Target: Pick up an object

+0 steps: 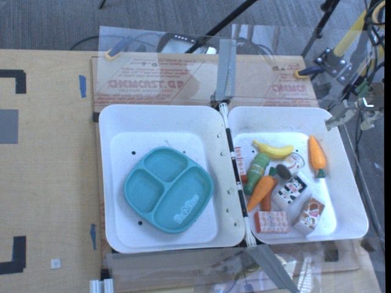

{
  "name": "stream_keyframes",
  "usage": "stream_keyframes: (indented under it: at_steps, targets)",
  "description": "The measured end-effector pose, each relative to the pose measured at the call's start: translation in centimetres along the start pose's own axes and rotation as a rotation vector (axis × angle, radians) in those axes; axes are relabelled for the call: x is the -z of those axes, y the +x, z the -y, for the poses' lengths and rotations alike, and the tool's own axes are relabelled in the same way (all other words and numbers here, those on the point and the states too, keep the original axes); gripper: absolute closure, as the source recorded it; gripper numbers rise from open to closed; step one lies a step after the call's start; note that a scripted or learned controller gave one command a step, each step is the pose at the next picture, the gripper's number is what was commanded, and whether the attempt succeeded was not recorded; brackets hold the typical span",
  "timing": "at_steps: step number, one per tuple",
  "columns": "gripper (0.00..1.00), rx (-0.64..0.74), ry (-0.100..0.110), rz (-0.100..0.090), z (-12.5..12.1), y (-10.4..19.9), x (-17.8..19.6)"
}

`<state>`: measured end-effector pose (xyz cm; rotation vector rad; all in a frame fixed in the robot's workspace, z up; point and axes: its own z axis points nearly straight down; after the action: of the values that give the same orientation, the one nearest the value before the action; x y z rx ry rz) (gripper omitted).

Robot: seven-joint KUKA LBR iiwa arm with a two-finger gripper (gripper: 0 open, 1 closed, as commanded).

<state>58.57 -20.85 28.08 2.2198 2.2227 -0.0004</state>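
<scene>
Two shallow white plastic bins sit side by side on the tan wooden desk [49,182], their inner rims touching along a central seam. The left bin [113,127] holds one item: a teal three-compartment plastic plate [168,189], lying flat near the bin's middle, with bare white floor around it on all sides, widest toward the far and left walls. The right bin [345,221] holds a cluster of toy foods in its near and middle part: a yellow plastic banana [274,149] farthest back, a green bottle-shaped toy [258,165] just below it, a large orange carrot [261,191] lying aslant and touching the green toy, a second smaller orange carrot [316,154] near the right wall and apart from the rest, a black-and-white cow-patterned carton [289,192] in the middle, a red-and-white flat packet [271,222] by the near rim, and a white-and-brown small carton [310,216] just beside it. The far strip of this bin is open floor. A clear acrylic sheet [146,81] lies behind both bins. Metal fittings and cables stand at the right edge beyond the bin; whether the claw is spread or pressed together cannot be told.
</scene>
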Motion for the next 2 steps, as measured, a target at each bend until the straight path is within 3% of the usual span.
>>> stream_keyframes:
  at_steps: [1, 2]
  targets:
    - [0.00, -0.041, 0.000, 0.000, -2.4, 1.3, -12.5]
    - [0.00, 0.009, -0.006, -0.004, -1.5, 0.6, -18.4]
